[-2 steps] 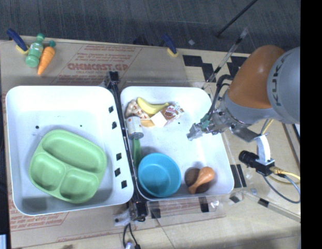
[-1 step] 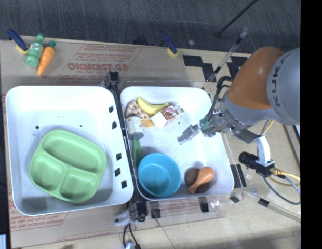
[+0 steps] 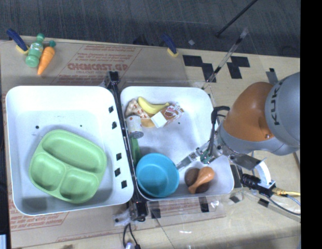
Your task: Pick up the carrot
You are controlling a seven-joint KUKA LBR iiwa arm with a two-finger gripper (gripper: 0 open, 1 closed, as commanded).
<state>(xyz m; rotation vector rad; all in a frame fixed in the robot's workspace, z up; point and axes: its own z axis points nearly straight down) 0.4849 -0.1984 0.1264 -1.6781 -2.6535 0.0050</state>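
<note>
Carrot [image 3: 45, 61] lies way off from my tool [image 3: 205, 157], out on the surface past the far bin [image 3: 15, 139], and it looks like light, stiff, slick plastic, so I'd pinch it mid-body, though I can't tell how wide my tool is.

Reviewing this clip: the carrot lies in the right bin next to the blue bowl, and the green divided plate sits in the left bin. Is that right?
Not quite. The camera view shows the carrot outside both bins, on the bench beyond the left bin, beside a green bottle. The green divided plate does sit in the left bin.
</note>
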